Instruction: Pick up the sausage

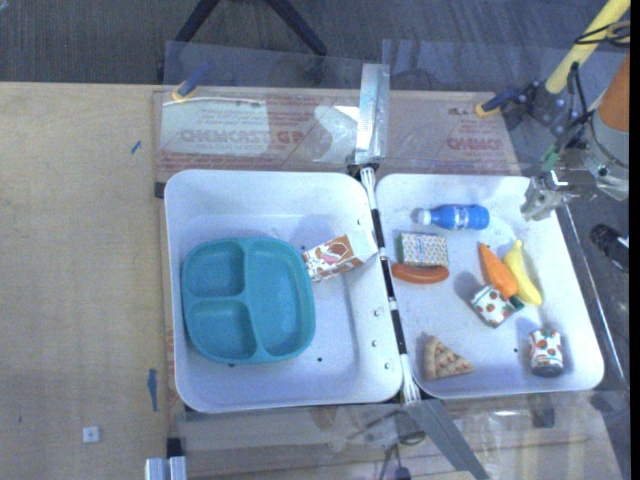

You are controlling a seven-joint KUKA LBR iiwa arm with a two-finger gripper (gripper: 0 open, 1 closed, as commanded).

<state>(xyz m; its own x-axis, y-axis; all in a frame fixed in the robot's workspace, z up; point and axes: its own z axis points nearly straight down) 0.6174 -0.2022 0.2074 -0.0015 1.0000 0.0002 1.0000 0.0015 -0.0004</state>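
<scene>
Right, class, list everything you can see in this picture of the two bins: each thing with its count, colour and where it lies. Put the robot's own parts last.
bins: 2, white, side by side on the bench
divided plate: 1, teal, left bin
snack packet: 1, red and white, left bin, right of the plate
bottle: 1, blue with white cap, right bin, top
green box: 1, green, right bin, just above the sausage
sausage: 1, orange-red, right bin, near its left wall
carrot: 1, orange, right bin
banana: 1, yellow, beside the carrot
small carton: 1, red and white, below the carrot
pizza slice: 1, tan, right bin, bottom
can: 1, red and white, bottom right corner
gripper: 1, grey, over the right bin's top right corner
</scene>
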